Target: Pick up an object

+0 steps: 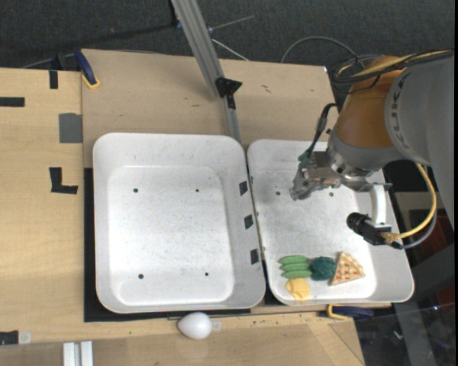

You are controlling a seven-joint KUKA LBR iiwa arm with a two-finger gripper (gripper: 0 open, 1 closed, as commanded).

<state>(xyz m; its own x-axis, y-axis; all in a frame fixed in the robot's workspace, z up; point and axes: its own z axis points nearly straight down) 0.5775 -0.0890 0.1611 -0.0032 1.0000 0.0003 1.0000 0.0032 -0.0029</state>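
My gripper (299,191) hangs over the upper middle of the right bin (282,227), fingers pointing down and to the left, with nothing visible between them. Near that bin's front edge lie several small toys: a green pea pod (294,264), a dark green broccoli piece (321,267), a pizza slice (346,268) and a yellow piece (298,287). The gripper is well behind this cluster and apart from it.
The left bin (168,219) sits beside the right one, joined by black clips at the shared rim. A white egg-shaped object (195,325) lies on the bench in front of the left bin. A slanted metal pole (206,48) rises behind the bins.
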